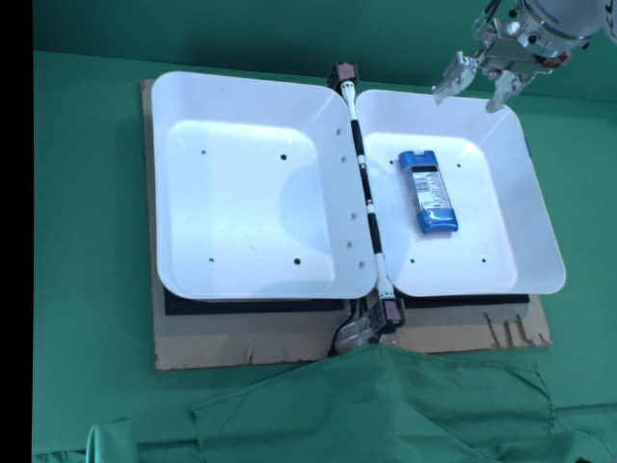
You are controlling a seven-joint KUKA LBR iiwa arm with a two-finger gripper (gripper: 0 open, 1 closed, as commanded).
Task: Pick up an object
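Note:
A blue packet (428,192) with a white printed label lies flat in the right bin (511,258), a little above its middle and near its left side. My gripper (475,87) hangs at the top right, above the far rim of that bin, well up and to the right of the packet. Its two fingers are spread apart with nothing between them.
The left bin (193,258) sits beside the right one, with a black and white rod (364,186) along the seam between them. Both rest on a brown cardboard sheet (193,350). Crumpled green cloth (386,403) lies along the front.

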